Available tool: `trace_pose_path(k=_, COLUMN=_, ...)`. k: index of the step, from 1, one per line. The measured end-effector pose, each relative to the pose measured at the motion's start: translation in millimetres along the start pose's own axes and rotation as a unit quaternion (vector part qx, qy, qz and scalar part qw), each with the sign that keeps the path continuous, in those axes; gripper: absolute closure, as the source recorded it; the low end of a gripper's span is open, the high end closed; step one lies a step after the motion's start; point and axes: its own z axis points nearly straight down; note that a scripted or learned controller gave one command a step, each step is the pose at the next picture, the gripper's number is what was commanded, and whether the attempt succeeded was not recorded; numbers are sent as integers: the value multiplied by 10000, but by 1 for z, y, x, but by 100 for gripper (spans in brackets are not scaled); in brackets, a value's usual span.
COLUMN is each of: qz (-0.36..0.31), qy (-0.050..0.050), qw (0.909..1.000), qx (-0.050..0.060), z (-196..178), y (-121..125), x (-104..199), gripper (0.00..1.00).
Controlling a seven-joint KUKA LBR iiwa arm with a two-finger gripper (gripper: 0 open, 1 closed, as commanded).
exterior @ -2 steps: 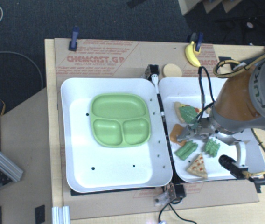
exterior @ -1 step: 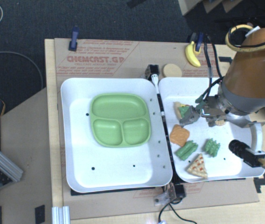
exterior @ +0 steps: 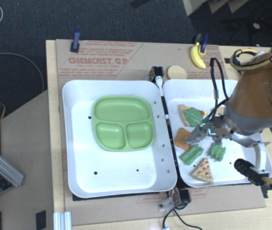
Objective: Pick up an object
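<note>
Gripper (exterior: 207, 131) hangs low over the right bin (exterior: 232, 86), fingers look spread, nothing between them. Toy food sits around it: green piece (exterior: 191, 154) at about 7 o'clock from the gripper, long axis running 2-to-8; broccoli-like piece (exterior: 217, 151) at 5 o'clock, just beside; brown piece (exterior: 181, 138) at 9 o'clock; pizza slice (exterior: 202, 171) further out at 6. Nearest pick looks like the green piece, though I can't tell which the program targets. Green tray (exterior: 123, 122) in the left bin (exterior: 78, 143) is well apart.

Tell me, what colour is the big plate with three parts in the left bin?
Light green. The divided plate shows clearly in the camera view.
</note>
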Motion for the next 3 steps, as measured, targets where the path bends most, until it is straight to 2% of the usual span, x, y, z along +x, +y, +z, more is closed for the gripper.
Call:
trace_pose_path(k=1, qz=-29, qy=5, qw=10000, qx=-22, z=-3, y=-8, x=21, gripper=0)
trace_pose_path(k=2, qz=-56, qy=7, qw=9999, qx=-86, z=-84, y=-6, x=71, gripper=0)
trace_pose_path(k=3, qz=-22, qy=-4, qw=10000, qx=-53, z=-90, y=-7, x=67, gripper=100)
